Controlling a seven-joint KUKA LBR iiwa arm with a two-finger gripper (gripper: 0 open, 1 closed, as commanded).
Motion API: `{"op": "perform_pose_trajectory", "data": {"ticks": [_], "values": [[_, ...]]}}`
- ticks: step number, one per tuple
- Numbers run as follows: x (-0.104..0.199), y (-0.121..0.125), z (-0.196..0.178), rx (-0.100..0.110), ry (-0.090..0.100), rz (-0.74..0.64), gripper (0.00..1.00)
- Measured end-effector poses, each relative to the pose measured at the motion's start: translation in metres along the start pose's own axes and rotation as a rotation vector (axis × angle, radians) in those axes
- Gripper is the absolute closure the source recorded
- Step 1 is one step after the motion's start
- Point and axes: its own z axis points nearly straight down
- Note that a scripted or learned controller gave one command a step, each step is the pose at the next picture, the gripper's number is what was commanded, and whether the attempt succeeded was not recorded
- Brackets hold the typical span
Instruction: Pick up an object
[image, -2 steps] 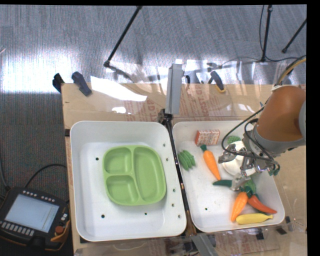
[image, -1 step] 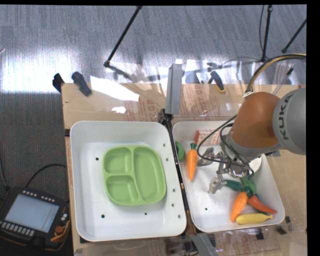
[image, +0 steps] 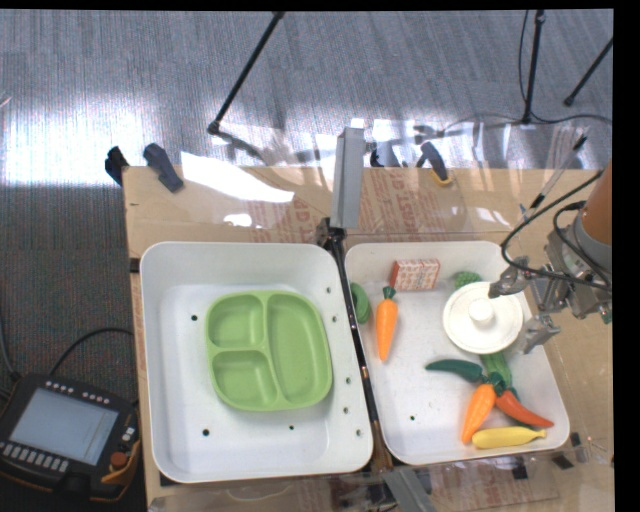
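Grey ribbed flooring lies beyond a brown wooden surface (image: 250, 200) that carries two shallow white bins side by side. Tripod legs stand on the floor past the far edge, and a handheld screen unit (image: 65, 430) sits off the surface's near left corner.

The left bin (image: 170, 270) holds a green divided plate (image: 268, 350), lying flat near its middle.

The right bin (image: 420, 440) holds the loose things. A small brown box (image: 415, 274) lies near its far wall, with a little green leafy piece (image: 464, 281) just beside it toward the right. A carrot (image: 386, 323) lies lengthwise near the left wall, and a small green piece (image: 359, 302) sits against that wall next to it. A round white lid with a knob (image: 482, 318) rests toward the right side. Near the right near corner, several things crowd together: a dark green pepper (image: 456, 369), a second carrot (image: 478, 411), a reddish-orange carrot (image: 520, 408) and a yellow banana (image: 508, 437), touching or overlapping one another.

The arm's hand (image: 535, 305) hangs at the right edge of the right bin, just beside the white lid. One finger tip reaches to the lid's rim. How far the hand is open cannot be told, and nothing is visibly between the fingers. Cables loop above it by the far right corner.
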Motion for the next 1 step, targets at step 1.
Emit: {"op": "perform_pose_trajectory", "data": {"ticks": [1], "values": [[0.0367,0.014,0.1154,-0.009,0.011,0.034,0.0]]}}
